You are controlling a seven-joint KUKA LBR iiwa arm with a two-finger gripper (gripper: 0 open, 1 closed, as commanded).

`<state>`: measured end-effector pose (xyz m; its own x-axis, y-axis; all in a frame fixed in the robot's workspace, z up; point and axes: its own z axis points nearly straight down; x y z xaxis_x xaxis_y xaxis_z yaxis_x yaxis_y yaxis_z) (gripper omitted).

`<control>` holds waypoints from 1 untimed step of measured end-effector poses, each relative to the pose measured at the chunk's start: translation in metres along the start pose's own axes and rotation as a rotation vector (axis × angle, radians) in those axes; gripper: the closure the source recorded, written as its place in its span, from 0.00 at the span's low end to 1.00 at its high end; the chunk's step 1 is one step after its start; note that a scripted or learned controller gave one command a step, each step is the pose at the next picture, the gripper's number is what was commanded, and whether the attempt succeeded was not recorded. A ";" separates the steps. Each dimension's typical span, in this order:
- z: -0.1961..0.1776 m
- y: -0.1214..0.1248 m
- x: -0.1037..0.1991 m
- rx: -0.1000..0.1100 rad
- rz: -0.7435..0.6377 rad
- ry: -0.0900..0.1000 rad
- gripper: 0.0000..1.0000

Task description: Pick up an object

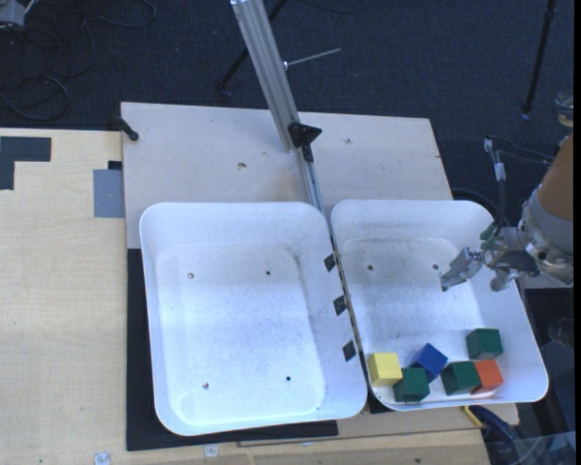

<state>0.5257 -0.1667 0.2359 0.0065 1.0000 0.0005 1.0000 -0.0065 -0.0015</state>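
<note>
Several small blocks lie at the near end of the right bin [397,260]: a yellow block [385,367], a blue block [430,358], a dark green block [412,384], a second green block [459,377], an orange block [487,375] and a third green block [484,342]. My gripper [473,279] hangs over the right side of that bin, well behind the blocks. Its two fingers are spread open with nothing between them. The nearest block, the green one by the right wall, is a short way toward the front from the gripper.
The left bin [232,308] sits beside the right one, with black clips [341,303] along the shared rim. A slanted aluminium post [271,66] rises behind the bins. Pale bench board surrounds both bins.
</note>
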 end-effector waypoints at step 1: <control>-0.002 -0.007 0.071 0.003 -0.012 0.004 0.00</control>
<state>0.5195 -0.0957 0.2379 -0.0051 1.0000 0.0040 1.0000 0.0051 -0.0040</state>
